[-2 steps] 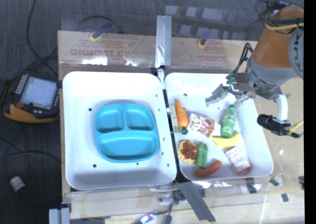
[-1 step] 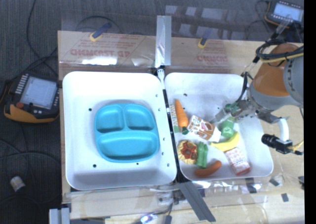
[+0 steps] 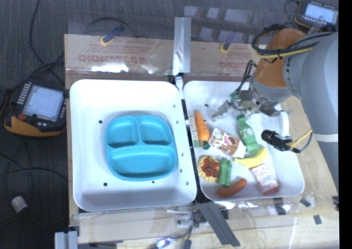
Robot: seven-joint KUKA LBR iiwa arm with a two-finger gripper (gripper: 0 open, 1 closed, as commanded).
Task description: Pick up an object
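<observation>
My gripper (image 3: 236,110) hangs over the back part of the right bin (image 3: 291,187), fingers spread open and nothing between them. The cap end of a green bottle (image 3: 247,133) lies just in front of it. Left of the bottle are an orange carrot (image 3: 202,127) and a small printed carton (image 3: 226,142). A yellow banana (image 3: 254,159), a red-and-white packet (image 3: 264,179), a brown sausage (image 3: 232,187), a green vegetable (image 3: 225,172) and a red-and-yellow food piece (image 3: 209,168) fill the bin's front.
The left bin (image 3: 82,187) holds a blue divided tray (image 3: 142,146). A raised divider (image 3: 187,132) separates the bins. The arm's orange band (image 3: 275,72) and grey body cover the right bin's back right corner. A control pendant (image 3: 36,108) lies on the floor at left.
</observation>
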